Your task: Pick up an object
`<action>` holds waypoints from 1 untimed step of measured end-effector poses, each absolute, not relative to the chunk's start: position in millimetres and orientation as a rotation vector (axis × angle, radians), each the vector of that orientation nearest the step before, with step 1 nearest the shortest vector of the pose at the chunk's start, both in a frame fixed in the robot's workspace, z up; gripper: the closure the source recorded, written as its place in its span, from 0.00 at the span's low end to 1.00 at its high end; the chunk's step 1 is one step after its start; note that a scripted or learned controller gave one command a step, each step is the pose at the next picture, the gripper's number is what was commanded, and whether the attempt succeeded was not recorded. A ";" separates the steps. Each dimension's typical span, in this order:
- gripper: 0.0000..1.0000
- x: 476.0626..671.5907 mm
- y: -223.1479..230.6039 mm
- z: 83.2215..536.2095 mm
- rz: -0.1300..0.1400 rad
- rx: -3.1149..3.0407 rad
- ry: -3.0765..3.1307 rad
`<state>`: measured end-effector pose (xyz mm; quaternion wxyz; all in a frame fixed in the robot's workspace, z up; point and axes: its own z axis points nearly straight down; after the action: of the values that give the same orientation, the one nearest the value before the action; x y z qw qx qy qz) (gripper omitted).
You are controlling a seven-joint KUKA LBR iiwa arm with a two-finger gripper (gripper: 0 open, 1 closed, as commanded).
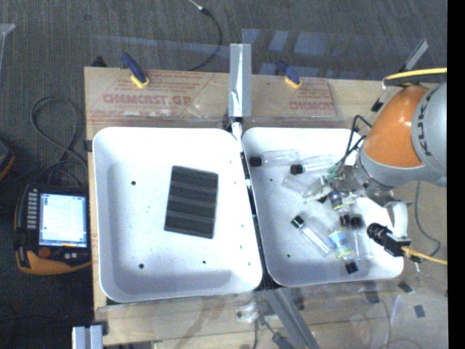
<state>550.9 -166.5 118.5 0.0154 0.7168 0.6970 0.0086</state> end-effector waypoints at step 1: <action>0.00 605.3 -188.4 107.0 0.033 2.187 2.220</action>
<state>605.3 -188.4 107.0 0.0125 0.7017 0.7123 0.0106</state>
